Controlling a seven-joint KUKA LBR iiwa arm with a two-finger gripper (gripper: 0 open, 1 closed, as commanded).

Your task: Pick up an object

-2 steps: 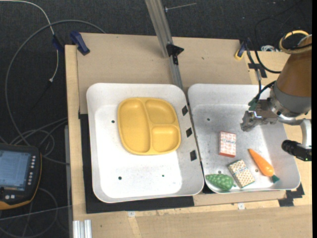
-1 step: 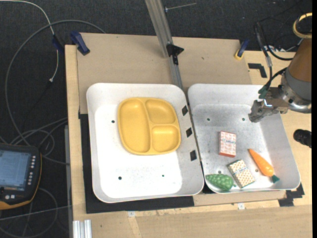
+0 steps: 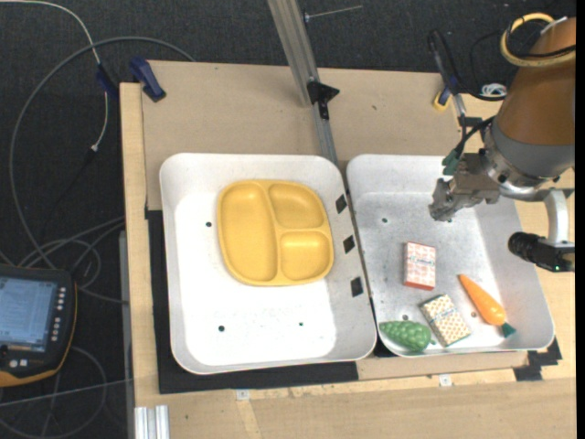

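Observation:
In the right bin [image 3: 393, 181] lie a small pink-and-white box [image 3: 420, 265], a patterned tan box [image 3: 445, 319], an orange toy carrot [image 3: 483, 304] and a green leafy toy [image 3: 405, 335] at the front edge. My gripper [image 3: 445, 203] hangs over the bin's back half, above and slightly right of the pink box, well apart from all objects. Nothing shows between its fingers. The arm's orange band [image 3: 541, 80] rises at the right.
The left bin [image 3: 187, 236] holds a yellow three-compartment plate [image 3: 273, 230]. A metal post [image 3: 297, 35] slants up from between the bins. Black clips line the divider between the bins. A pendant [image 3: 32, 323] and cables lie off the bench at left.

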